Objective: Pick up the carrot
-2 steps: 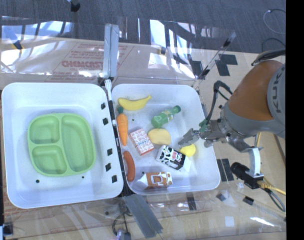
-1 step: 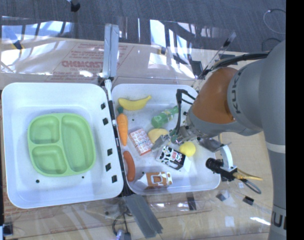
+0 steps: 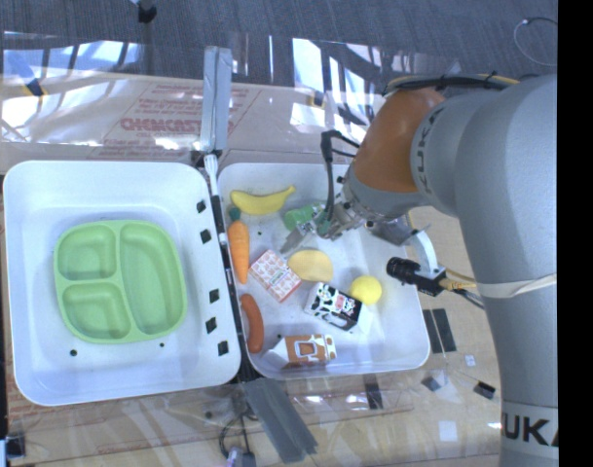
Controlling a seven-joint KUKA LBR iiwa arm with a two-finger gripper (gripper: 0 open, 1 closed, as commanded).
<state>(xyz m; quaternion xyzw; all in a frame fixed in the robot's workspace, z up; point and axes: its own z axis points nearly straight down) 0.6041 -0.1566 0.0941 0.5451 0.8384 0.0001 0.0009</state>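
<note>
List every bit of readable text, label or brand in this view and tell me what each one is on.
"UKA": white letters on the arm's base, cut off at the frame's lower right.
Red print on the clear sheet behind the bins: too blurred to read surely.
Black-and-white carton, orange carton, patterned box: print too small to read.

Grey arm [image 3: 510, 212], orange wrist band [image 3: 393, 149]

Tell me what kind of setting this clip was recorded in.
Most likely a robotics lab bench set up for pick-and-place trials. A grey industrial arm reaches over two white bins, one holding a green divided plate, the other toy food such as a carrot and banana.
</note>
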